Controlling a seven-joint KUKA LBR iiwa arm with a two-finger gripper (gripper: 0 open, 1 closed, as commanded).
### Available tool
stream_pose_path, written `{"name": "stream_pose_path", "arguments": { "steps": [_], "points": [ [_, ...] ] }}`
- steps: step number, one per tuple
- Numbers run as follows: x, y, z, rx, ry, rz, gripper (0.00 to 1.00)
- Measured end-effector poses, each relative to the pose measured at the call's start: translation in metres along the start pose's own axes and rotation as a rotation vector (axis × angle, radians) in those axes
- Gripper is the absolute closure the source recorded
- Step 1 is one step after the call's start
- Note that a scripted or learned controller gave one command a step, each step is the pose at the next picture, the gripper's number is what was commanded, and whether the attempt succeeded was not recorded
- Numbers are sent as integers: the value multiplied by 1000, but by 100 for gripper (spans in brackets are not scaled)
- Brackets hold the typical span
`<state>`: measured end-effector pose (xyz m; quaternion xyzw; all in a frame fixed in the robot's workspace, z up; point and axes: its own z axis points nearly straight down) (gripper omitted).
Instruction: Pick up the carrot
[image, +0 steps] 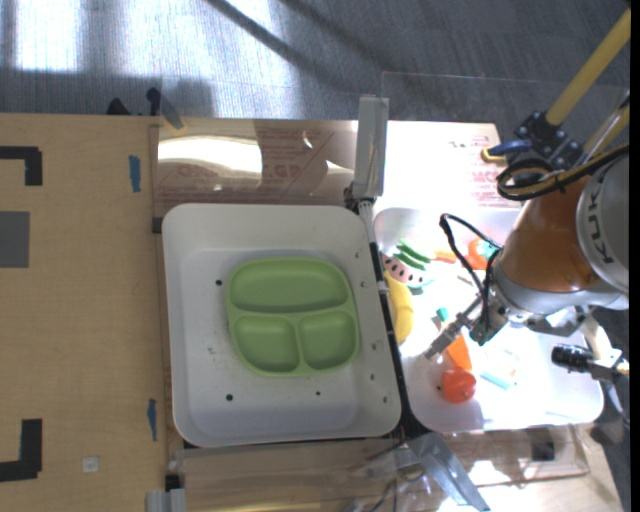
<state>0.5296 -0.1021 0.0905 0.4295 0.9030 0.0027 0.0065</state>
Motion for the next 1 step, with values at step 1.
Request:
{"name": "stream_pose_path", "arguments": {
  "steps": [1],
  "points": [
    [-2, 2, -13, -6, -8, -2, 100]
  ]
}}
